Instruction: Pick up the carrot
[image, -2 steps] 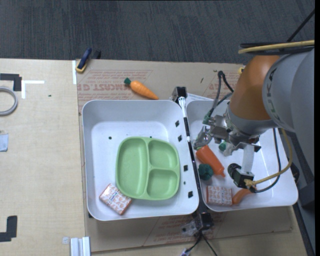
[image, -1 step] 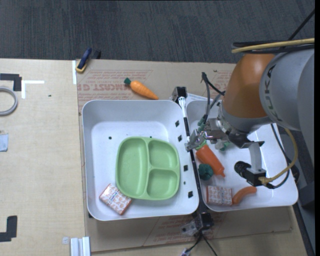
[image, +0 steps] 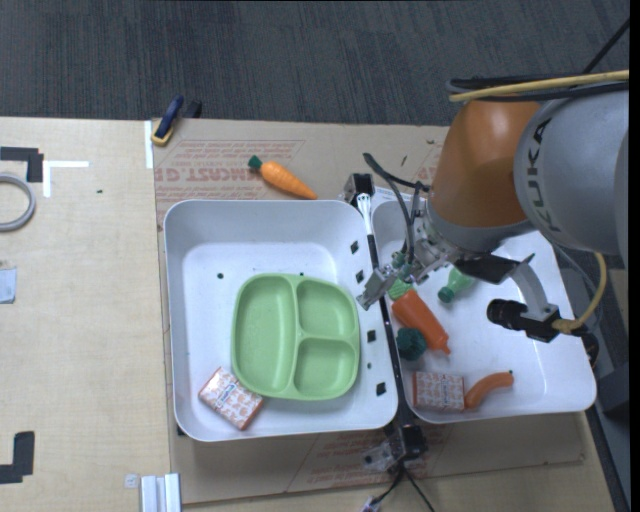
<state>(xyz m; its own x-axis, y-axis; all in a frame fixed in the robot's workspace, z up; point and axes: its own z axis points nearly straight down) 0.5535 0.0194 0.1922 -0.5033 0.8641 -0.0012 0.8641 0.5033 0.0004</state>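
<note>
The claw (image: 385, 280) sits low at the right bin's (image: 560, 395) left wall, just above the carrot (image: 420, 315) at frame centre-right. Its state I cannot tell. The carrot lies unlifted, so grasping and raising remain.

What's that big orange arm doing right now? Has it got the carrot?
Gripper low over right bin, at carrot top. Grip not confirmed. Second carrot outside bins. Green toy touching carrot.
</note>
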